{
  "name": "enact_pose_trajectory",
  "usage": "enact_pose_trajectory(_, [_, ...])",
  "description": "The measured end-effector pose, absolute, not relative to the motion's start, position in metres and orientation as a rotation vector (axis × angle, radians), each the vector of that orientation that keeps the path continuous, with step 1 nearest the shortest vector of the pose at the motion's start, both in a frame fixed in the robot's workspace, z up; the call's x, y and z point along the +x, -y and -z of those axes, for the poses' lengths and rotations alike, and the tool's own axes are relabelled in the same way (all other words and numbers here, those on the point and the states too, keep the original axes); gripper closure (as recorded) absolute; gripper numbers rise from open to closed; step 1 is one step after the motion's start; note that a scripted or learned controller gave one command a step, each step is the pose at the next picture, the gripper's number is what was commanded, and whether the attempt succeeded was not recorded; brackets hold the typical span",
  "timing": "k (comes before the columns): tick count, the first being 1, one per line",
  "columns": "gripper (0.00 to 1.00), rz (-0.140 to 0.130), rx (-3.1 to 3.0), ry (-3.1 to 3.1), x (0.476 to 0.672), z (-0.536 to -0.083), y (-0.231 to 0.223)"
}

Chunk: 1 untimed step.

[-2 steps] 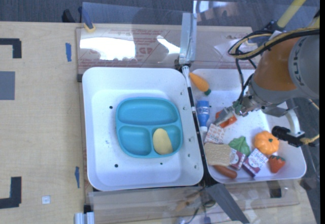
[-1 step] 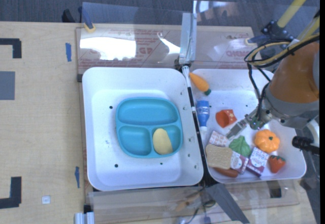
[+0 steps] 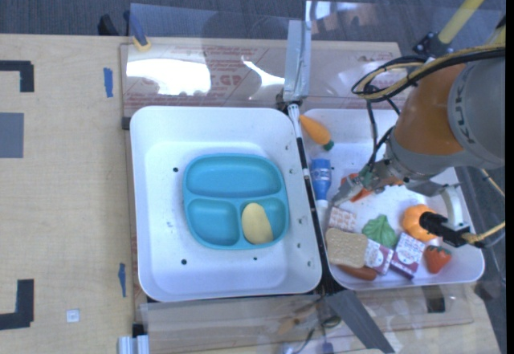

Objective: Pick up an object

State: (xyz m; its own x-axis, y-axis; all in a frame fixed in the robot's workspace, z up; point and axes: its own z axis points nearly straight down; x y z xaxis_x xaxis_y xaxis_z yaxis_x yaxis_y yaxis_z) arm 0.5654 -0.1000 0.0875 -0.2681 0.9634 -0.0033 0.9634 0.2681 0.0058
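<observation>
Toy carrot (image 3: 316,130) up-left of the end effector (image 3: 363,184), well apart; finger state impossible to tell.

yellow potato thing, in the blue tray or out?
In. The yellow potato lies in the lower right compartment of the blue divided tray, inside the left bin.

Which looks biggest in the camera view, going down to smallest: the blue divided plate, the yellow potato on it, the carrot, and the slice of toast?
1. Blue divided plate, by far the largest.
2. Slice of toast.
3. Yellow potato, close to the toast, so that pair is uncertain.
4. Carrot, smallest.
</observation>
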Motion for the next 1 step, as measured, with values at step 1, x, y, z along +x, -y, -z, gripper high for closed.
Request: enact_pose_trajectory(1, [1.00, -0.009, 1.893, -2.490, 0.5675, -0.0995, 0.1005])
